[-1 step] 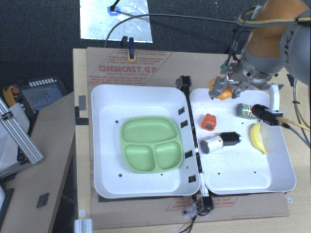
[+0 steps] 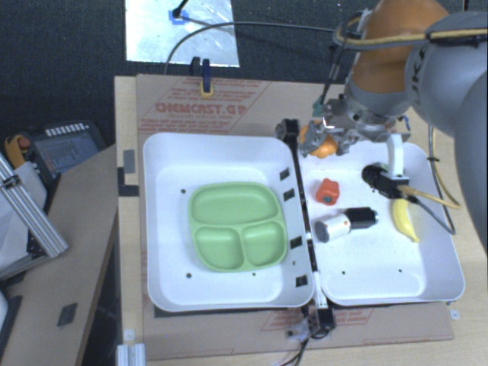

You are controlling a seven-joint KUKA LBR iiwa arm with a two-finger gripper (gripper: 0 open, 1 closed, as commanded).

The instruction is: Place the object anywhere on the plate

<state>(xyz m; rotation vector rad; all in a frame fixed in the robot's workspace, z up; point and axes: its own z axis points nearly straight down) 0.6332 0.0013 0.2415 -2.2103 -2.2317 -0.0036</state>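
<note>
An orange object (image 2: 323, 149) is sitting at the far left corner of the right bin (image 2: 427, 280), right beneath my claw (image 2: 329, 132); I cannot tell whether my claw is spread or pinching it. Nearer in that bin are lying a red pepper (image 2: 328, 191), a black-and-white marker (image 2: 345, 223) and a banana (image 2: 404, 219). The green plate (image 2: 236, 226) is resting in the left bin (image 2: 164, 204) on the desk (image 2: 130, 113).

Glossy green plastic plate (image 2: 232, 226), smooth white plastic bins (image 2: 221, 158), matt cardboard sheet (image 2: 252, 105)
</note>
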